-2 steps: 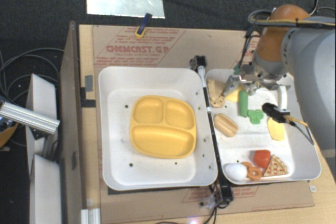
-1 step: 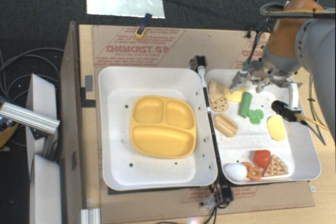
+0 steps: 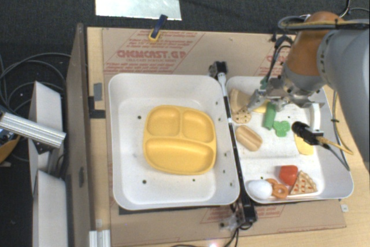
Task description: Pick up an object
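Low over the right bin, the gripper hangs at the end of the grey arm, and whether it is parted or closed cannot be told. Nothing is visibly caught in it, so the pick looks not yet made. Just below it stands a green toy, with a cracker and a bread roll to the left. Farther off lie a tomato, a pizza slice and an egg. A yellow divided plate sits in the left bin. Closing and lifting remain.
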Available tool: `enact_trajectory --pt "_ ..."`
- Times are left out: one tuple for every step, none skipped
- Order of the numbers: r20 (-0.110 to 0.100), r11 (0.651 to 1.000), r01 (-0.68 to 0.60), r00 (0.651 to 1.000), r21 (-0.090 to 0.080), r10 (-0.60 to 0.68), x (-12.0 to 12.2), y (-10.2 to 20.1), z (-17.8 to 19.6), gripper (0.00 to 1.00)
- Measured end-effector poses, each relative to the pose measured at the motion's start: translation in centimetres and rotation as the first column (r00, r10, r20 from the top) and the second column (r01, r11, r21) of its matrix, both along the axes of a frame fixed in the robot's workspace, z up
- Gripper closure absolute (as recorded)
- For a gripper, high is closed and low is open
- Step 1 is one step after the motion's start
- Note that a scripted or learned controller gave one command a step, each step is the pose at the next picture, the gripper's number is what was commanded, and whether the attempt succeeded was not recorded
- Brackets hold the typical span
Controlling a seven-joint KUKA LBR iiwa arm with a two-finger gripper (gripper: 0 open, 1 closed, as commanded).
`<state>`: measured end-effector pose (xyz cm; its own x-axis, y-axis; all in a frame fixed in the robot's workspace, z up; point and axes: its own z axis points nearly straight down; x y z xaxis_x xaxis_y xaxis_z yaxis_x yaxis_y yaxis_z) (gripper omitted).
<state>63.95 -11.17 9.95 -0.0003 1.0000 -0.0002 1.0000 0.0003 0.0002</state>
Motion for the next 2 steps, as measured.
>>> enact_trajectory --pt "0.006 1.000 -0.005 1.000 -0.001 0.005 3.11 0.31 1.30 0.00" --pt "0.003 1.000 -0.004 1.000 0.000 0.004 2.96 1.02 1.27 0.00"
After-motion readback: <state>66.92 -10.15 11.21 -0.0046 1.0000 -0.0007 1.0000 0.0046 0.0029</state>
